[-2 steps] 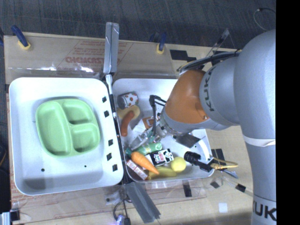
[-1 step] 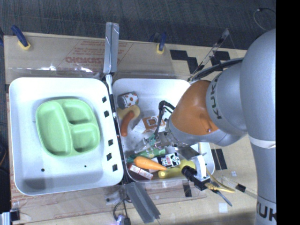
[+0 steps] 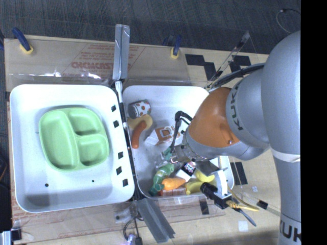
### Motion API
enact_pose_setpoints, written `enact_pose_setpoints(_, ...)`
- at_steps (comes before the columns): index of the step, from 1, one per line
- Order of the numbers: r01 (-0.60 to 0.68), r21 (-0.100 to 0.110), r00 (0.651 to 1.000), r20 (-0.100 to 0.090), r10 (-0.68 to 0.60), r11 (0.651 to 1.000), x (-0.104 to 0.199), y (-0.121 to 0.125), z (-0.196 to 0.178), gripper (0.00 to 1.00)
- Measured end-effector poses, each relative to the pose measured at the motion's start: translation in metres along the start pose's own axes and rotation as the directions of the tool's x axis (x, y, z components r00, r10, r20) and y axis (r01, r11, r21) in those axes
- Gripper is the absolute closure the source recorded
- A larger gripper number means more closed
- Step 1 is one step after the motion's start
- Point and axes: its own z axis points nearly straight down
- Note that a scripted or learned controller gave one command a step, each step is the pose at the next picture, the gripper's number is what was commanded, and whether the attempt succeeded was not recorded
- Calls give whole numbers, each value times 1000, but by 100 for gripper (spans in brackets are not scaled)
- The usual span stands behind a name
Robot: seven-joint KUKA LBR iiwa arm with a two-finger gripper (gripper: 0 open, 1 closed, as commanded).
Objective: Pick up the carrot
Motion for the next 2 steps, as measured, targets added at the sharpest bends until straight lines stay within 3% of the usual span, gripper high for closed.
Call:
enact_pose_setpoints(1, 9, 7, 1000, -4, -9, 1000, 18, 1, -86, 100)
enact_pose_setpoints(2, 1, 8, 1000, -5, -1, 1000, 34, 3, -85, 100)
